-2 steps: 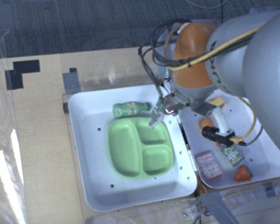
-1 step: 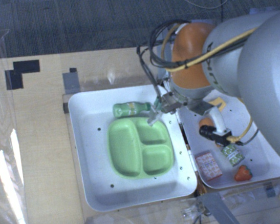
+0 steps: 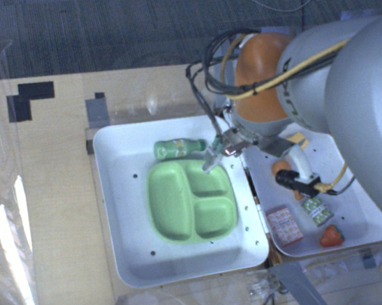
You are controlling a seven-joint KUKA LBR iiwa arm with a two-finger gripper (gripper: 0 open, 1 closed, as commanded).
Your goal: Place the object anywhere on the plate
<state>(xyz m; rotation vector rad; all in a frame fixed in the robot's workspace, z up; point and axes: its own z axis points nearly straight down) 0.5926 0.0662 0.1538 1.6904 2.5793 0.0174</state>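
- Wooden bench [image 3: 60, 223], two white bins side by side; left bin [image 3: 132, 262] carries the green plate [image 3: 184, 202].
- Object: green bottle [image 3: 178, 147], lying on its side by the left bin's far edge, just beyond the plate's far rim, not on it.
- Likely light, stiff plastic, smooth and round, so it may roll or slip; best taken across the body mid-length.
- Gripper [image 3: 213, 158] sits at the bottle's right end, near the plate's far right corner; can't tell how the jaws stand, nothing visibly held.
- Right bin [image 3: 371, 232]: small packets [image 3: 284, 225], red item [image 3: 331, 236].
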